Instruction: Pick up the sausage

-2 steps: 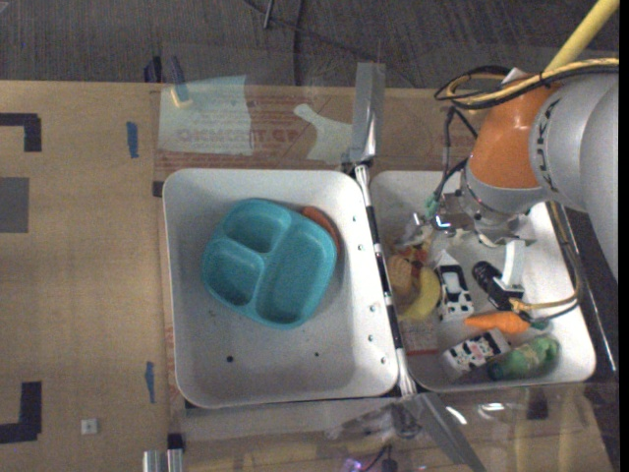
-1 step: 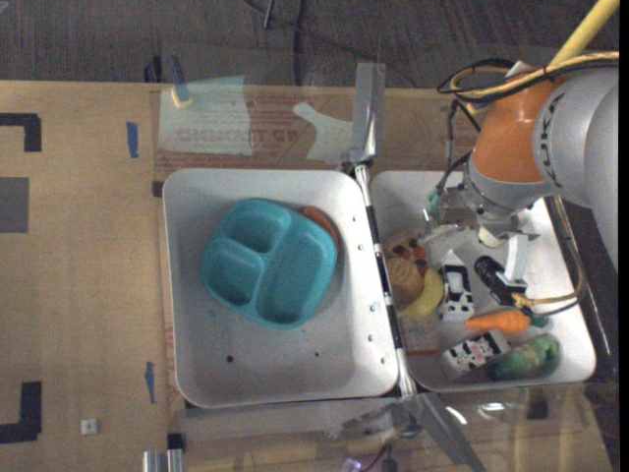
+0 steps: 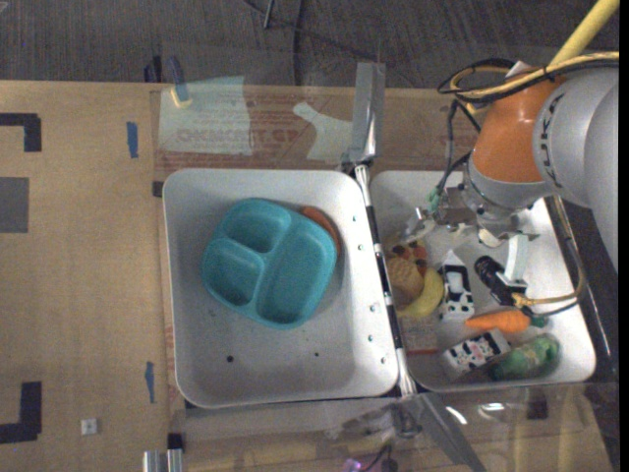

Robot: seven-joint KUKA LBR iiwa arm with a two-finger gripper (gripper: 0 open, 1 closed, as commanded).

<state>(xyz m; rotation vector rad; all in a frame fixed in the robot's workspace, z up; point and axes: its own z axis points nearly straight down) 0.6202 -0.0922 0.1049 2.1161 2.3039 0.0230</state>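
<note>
An orange-red rounded piece [image 3: 320,218], which may be the sausage, peeks out from under the upper right edge of the teal divided plate [image 3: 267,261] in the left bin [image 3: 197,342]. Most of it is hidden by the plate. My gripper [image 3: 454,216] hangs over the back of the right bin [image 3: 580,347], below the orange wrist band, just right of the divider between the bins. A brownish toy [image 3: 403,262] and a yellow banana [image 3: 427,293] lie just below and left of it.
The right bin also holds a black-and-white cow-patterned piece [image 3: 453,293], an orange carrot [image 3: 498,320], a small white carton [image 3: 475,353] and a green toy [image 3: 527,356]. The grey arm covers the bin's back right corner.
</note>
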